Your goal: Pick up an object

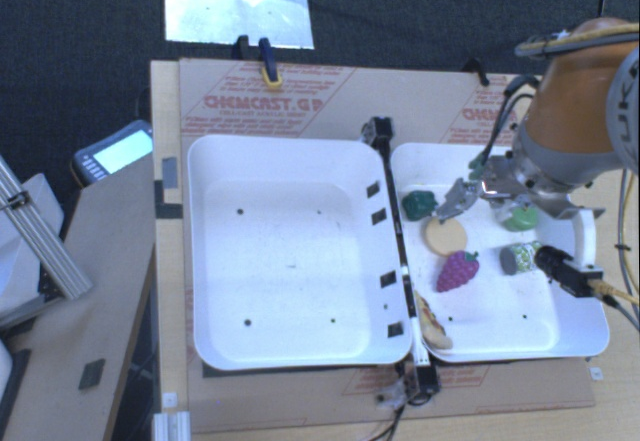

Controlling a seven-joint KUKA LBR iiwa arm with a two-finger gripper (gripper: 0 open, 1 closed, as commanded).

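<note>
My gripper [458,203] hangs over the right bin [580,329], at its upper left part. It is just above a tan round disc [445,237] and right of a dark green object [419,201]. A purple bunch of grapes [457,270] lies below the disc. A light green object [521,220] sits partly under the wrist. A grey-green can-like piece [519,257] lies to the right of the grapes. I see nothing held in the gripper.
A yellow-brown item [433,324] lies against the right bin's lower left wall. The left bin [200,229] stands beside it, split off by a black-clipped divider [392,229]. A black cable connector [565,274] hangs from the arm over the right bin.
</note>
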